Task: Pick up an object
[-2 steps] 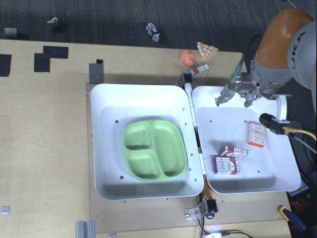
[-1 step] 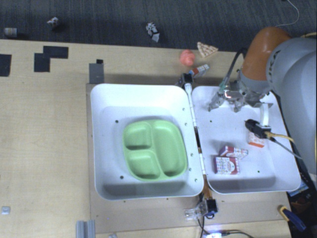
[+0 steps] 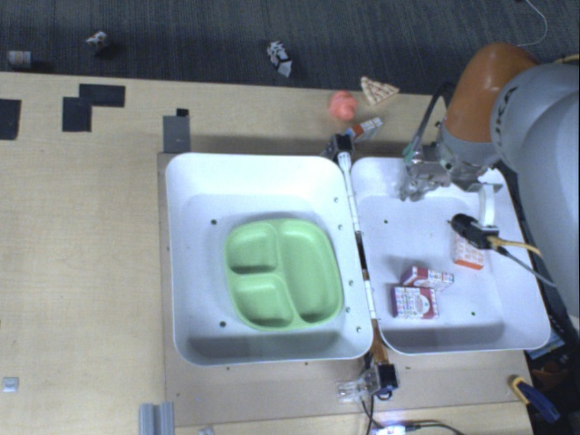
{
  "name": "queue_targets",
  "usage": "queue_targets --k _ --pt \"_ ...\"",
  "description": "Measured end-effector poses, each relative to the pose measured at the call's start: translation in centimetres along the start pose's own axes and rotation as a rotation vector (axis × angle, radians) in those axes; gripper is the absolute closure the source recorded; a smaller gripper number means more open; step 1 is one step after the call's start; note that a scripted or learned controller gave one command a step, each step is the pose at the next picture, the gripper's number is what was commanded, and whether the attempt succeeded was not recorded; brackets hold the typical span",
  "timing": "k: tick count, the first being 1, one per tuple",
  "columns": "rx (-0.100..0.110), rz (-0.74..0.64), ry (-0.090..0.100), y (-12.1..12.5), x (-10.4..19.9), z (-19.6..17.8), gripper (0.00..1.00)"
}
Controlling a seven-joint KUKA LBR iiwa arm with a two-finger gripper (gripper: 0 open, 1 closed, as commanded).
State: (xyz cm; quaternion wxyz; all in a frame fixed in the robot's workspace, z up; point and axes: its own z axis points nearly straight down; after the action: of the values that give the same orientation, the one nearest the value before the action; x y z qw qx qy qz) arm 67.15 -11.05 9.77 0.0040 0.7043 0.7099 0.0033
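Note:
My gripper (image 3: pixel 415 187) hangs over the far left part of the right bin (image 3: pixel 517 333), reaching in from the right. I see nothing between it and the bin floor. A small red and white carton (image 3: pixel 420 295) lies on its side near the front of that bin, well below the gripper in the view. A small orange and white packet (image 3: pixel 469 257) lies to the carton's right, towards the bin's right side.
The left bin (image 3: pixel 195 188) holds a green divided plate (image 3: pixel 282 273). Behind the bins on the bench lie a pink ball (image 3: pixel 343 105), a toy pizza slice (image 3: pixel 379 90) and a small red-tipped item (image 3: pixel 364 130). Clips sit on the ridge between the bins.

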Motion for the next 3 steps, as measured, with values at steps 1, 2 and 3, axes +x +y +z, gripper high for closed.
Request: queue_targets --k 1,2,3 --pt "0.001 0.001 0.004 0.12 11.57 -14.20 1.00" --pt "0.006 0.003 0.002 0.01 11.36 -13.98 0.00" --pt "0.006 0.003 0.002 0.01 11.36 -13.98 0.00"
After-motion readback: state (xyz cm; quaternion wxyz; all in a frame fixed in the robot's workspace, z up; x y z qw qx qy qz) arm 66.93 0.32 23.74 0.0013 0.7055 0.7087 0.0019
